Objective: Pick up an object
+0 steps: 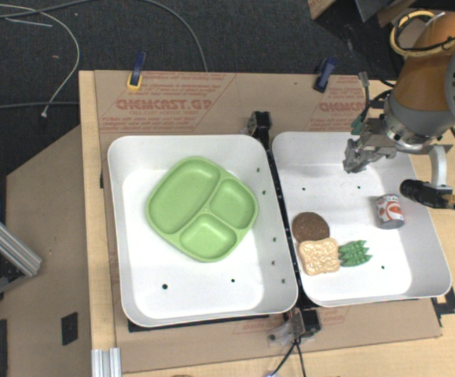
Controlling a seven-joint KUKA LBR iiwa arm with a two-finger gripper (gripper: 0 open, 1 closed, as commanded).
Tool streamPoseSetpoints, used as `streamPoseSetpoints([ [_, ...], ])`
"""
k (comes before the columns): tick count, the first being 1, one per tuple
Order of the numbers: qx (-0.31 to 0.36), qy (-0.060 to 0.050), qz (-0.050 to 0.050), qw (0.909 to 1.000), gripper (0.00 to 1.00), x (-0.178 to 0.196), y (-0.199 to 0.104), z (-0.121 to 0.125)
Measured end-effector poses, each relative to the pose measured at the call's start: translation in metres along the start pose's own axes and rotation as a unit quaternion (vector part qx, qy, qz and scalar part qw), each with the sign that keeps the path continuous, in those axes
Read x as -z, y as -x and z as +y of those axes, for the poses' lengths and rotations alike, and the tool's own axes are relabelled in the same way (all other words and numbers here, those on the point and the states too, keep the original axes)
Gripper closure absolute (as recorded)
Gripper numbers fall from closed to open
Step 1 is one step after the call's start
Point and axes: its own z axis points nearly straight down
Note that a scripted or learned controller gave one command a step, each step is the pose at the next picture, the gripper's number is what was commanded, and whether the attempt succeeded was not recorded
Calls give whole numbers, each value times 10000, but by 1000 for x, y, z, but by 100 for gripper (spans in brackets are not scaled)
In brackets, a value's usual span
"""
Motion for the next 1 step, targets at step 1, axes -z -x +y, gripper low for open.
streamPoseSetpoints([
  [1, -1, 0, 0, 10000, 100, 55, 0, 2],
])
